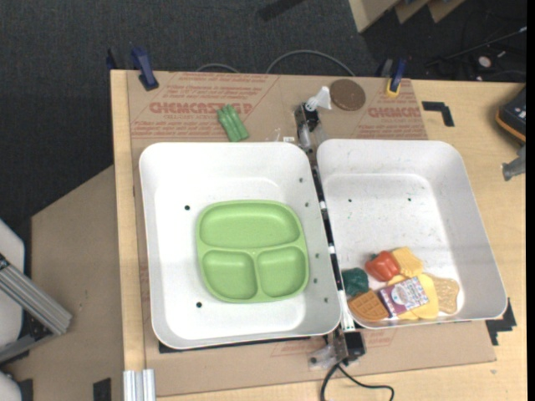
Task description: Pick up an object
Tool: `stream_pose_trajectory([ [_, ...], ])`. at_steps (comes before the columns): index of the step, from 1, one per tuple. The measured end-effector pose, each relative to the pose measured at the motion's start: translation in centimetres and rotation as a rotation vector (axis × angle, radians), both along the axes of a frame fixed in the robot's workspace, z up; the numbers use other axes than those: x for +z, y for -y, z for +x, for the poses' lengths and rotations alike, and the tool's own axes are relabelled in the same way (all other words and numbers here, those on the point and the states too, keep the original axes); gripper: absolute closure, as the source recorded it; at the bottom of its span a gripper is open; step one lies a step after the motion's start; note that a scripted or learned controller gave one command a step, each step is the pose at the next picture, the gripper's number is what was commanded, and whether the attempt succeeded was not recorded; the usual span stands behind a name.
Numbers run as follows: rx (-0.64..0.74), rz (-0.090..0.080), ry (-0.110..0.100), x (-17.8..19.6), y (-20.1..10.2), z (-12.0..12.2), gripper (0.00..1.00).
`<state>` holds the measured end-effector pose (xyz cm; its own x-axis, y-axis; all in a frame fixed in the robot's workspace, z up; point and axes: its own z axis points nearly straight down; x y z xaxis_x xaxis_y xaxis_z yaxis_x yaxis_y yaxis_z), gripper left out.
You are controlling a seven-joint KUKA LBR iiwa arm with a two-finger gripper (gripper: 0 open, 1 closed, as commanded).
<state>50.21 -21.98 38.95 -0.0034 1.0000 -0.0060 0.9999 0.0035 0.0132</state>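
From where I stand I cannot tell how the gripper is set, wide or narrow, nor say anything of a hold on a thing.

Nothing looks lifted. The things to pick lie huddled in the near corner of the right bin (468, 224), touching or overlapping one another: a red toy pepper (383, 266), a yellow piece (409, 261) just behind it, a dark green piece (354, 281) on the left by the bin wall, an orange waffle-like piece (367, 306) nearest me, a small printed packet (405, 295) in the middle, and a tan cracker-like piece (446, 293) on the right.

The left bin (167, 224) holds a green divided plate (251, 251) lying flat. Beyond the bins, on the brown board, lie a green clip-like thing (233, 124) and a brown disc (348, 95).

By my reckoning the task is at its start: approach, grasp and lift all remain.
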Motion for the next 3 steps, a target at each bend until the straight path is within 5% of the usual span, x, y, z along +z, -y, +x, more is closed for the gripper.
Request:
stream_pose_trajectory([
  [1,-0.004,0.008,-0.019,-10.0,0.4,0.7,0.0],
  [2,0.0,0.011,-0.021,-19.4,-5.7,-0.7,0.0],
  [3,0.003,0.011,-0.02,-22.1,-12.9,-2.4,0.0],
])
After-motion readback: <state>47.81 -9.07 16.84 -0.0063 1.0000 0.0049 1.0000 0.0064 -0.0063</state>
